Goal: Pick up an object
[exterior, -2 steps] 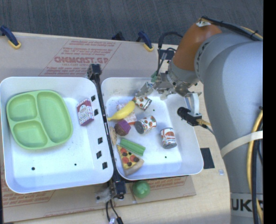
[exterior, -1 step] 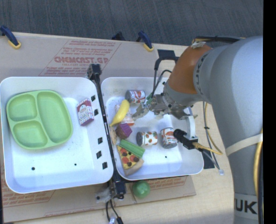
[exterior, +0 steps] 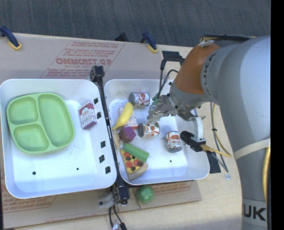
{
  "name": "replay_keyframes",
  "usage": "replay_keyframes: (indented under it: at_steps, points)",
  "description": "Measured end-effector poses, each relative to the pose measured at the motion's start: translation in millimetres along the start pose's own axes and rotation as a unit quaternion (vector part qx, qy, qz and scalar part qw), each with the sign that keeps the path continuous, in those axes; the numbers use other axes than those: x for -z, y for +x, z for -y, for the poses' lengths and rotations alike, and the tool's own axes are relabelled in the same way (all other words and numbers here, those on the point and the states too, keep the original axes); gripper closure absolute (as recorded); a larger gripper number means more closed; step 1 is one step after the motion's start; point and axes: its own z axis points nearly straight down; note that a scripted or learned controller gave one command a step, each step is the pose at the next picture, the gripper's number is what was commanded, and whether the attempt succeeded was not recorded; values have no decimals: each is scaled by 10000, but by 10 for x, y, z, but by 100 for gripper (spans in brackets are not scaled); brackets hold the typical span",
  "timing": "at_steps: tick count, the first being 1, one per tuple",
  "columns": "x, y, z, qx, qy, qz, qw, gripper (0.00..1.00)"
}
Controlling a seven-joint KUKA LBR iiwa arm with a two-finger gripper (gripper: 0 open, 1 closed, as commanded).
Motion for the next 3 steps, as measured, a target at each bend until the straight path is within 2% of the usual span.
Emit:
replay_keyframes:
  at_steps: [1,2,3]
  points:
    - [911,179,612,-24,-19,-5,10000,100]
    - [904,181,615,-20,-13,-6,10000,0]
    - [-19,-65,-210,-21,-14,-10,10000,0]
